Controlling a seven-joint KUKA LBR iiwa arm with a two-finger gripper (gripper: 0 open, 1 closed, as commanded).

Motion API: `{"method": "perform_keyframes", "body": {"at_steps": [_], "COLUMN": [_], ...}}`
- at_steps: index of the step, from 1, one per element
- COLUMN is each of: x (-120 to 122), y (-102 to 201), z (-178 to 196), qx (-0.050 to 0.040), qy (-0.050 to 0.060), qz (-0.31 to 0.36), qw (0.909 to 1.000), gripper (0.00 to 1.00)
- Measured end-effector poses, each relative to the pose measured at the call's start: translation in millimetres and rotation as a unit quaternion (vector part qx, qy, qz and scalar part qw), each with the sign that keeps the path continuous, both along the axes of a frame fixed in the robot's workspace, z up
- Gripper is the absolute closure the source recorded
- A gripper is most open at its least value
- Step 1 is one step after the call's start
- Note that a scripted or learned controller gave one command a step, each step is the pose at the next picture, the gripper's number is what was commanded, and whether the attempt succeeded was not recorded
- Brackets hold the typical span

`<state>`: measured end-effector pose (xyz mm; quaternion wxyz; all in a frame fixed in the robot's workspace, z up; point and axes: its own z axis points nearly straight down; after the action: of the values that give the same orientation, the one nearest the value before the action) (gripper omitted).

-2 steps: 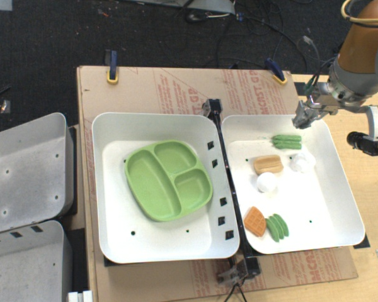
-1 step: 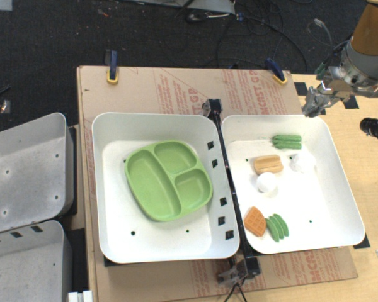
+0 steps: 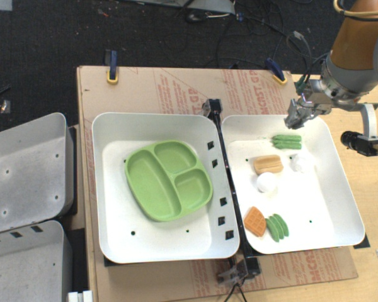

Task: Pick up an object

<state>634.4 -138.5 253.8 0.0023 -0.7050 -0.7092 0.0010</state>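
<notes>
My tool hovers at the right bin's far rim, its state I cannot tell, so I'd lower straight onto the green pod just beside it.

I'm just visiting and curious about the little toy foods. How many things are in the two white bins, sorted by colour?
Green: 3 (divided plate, bean pods near the far rim, bean pods near the front)
Tan or orange: 2 (bread-like piece, waffle-like piece)
White: 2 (round piece, small piece, hard to make out)
Total: 7
</notes>
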Motion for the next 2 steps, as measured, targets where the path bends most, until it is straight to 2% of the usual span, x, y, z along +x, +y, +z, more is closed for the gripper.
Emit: {"method": "perform_keyframes", "body": {"at_steps": [2], "x": [-34], "y": [103], "z": [-8], "qx": [-0.0001], "qy": [0.0], "qz": [0.001], "qw": [1.0], "gripper": [1.0]}}
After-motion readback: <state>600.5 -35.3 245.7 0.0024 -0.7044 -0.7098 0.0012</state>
